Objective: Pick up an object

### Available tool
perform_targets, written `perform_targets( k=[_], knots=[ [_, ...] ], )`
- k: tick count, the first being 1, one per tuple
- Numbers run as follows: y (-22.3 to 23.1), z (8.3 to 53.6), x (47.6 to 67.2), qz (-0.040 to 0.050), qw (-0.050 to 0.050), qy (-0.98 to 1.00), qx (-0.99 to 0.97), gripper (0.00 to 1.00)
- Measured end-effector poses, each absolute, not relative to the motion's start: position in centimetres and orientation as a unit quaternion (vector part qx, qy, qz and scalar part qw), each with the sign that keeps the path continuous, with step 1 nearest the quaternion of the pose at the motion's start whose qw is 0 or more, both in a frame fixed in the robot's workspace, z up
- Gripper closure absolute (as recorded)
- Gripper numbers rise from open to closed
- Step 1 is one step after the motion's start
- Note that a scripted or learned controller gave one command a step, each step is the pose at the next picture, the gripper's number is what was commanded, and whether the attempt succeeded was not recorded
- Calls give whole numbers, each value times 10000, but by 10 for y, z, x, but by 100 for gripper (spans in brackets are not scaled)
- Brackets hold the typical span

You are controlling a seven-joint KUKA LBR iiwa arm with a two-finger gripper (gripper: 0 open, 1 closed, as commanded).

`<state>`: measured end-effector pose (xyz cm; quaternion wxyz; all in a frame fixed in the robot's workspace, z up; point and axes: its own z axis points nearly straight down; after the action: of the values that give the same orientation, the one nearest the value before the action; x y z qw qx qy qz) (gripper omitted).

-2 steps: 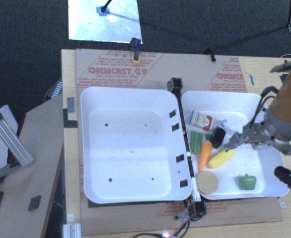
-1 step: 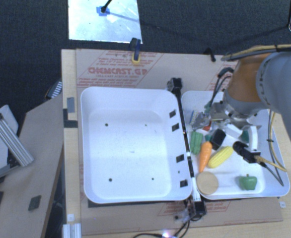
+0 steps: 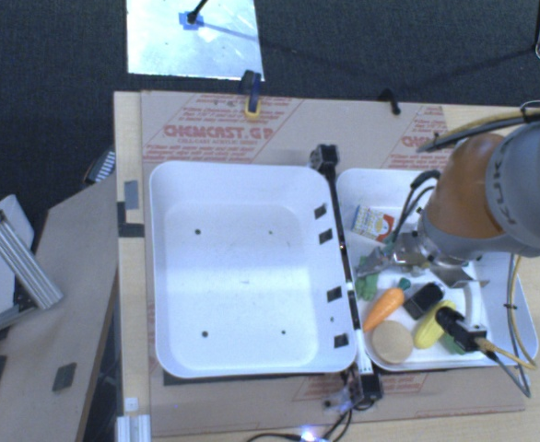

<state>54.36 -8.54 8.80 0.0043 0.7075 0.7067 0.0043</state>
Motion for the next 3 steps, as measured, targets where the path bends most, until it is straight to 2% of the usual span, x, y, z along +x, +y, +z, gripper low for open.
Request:
perform_targets(
  k=[1, 2, 3],
  knots=[
    [-111, 89, 525, 48, 40, 7068, 7074, 0],
    [-93, 88, 490, 44, 66, 7066, 7076, 0],
    [-92, 100, 493, 65, 57, 7076, 7066, 100]
  ],
)
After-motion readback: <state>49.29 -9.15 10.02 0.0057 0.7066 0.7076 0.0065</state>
